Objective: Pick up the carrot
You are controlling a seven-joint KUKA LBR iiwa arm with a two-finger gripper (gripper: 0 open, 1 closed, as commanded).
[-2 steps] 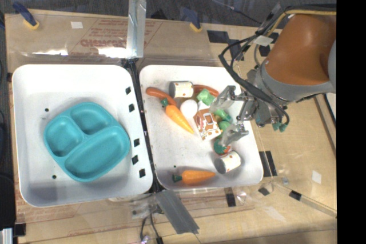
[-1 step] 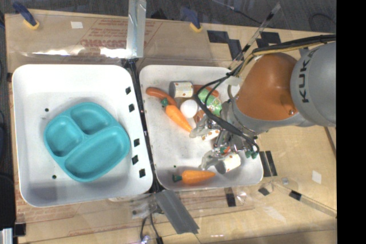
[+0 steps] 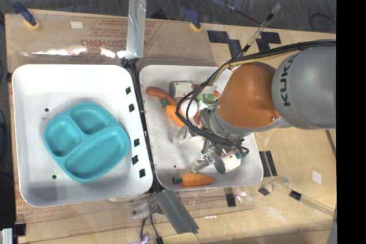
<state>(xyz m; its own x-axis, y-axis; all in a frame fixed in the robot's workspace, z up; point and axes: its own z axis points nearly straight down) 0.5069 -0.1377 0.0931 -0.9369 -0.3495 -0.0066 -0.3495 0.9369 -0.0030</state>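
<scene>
The carrot (image 3: 194, 180) is seen lying flat along the near wall of the right bin (image 3: 154, 123), its green end turned toward the left bin (image 3: 23, 123). A second orange piece (image 3: 173, 114) is seen farther back in the right bin, beside a reddish curved piece (image 3: 155, 92) and a small pale block (image 3: 180, 88). The claw (image 3: 216, 158) is held just above and to the right of the carrot, apart from it; whether its fingers are spread or closed cannot be told, as they are blurred among cables, and nothing is seen held in it. A teal divided plate (image 3: 86, 140) is set in the left bin. Both bins are borne by the bench (image 3: 297, 203).
</scene>
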